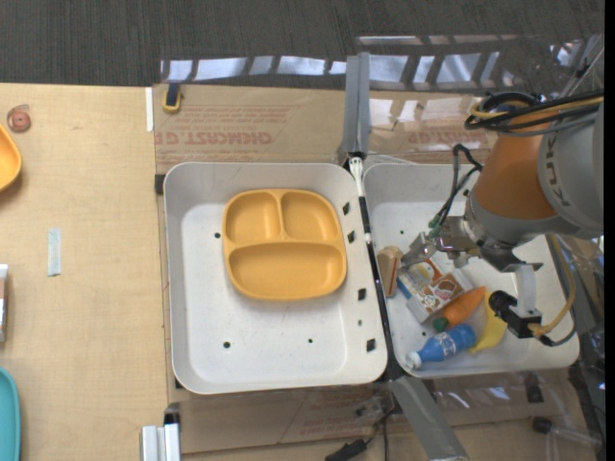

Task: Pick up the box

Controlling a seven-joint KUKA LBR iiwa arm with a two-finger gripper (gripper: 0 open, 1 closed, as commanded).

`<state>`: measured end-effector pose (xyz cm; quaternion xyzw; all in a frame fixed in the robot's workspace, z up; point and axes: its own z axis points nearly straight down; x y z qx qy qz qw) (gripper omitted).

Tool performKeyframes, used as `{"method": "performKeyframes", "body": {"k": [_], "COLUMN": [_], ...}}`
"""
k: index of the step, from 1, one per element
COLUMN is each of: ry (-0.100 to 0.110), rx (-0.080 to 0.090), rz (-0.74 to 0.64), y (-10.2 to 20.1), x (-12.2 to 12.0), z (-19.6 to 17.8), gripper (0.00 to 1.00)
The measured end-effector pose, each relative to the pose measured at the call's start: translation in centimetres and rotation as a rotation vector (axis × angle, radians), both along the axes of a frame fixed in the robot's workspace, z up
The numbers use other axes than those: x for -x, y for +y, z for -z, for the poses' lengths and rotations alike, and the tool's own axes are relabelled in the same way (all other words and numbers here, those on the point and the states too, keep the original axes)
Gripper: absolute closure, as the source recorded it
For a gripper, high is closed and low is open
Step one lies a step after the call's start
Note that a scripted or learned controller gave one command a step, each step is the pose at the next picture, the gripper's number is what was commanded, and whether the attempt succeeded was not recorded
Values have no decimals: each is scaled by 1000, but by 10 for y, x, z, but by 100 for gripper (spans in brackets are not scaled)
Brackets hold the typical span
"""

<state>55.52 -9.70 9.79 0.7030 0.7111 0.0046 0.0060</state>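
Though the arm (524,185) reaches low into the right bin (384,185), the box (432,291) lies flat on the bin floor among a carrot (465,304), a bottle (444,346) and a banana (492,332) — not lifted. The gripper (437,246) hovers just above its upper edge; whether its fingers are spread or closed I cannot tell. The grasp and lift look still to do.

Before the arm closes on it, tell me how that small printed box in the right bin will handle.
The box looks like thin printed carton, so it is probably light and may dent if squeezed hard. It lies flat and slanted, so it should slide rather than roll. The carrot and blue bottle crowd its lower side, so a push would likely shove them too.
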Motion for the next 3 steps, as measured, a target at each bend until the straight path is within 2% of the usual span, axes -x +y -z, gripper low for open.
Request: {"method": "performKeyframes", "body": {"k": [3], "ry": [-2], "rx": [1], "rz": [-35], "y": [3], "x": [72], "z": [1], "gripper": [0]}}
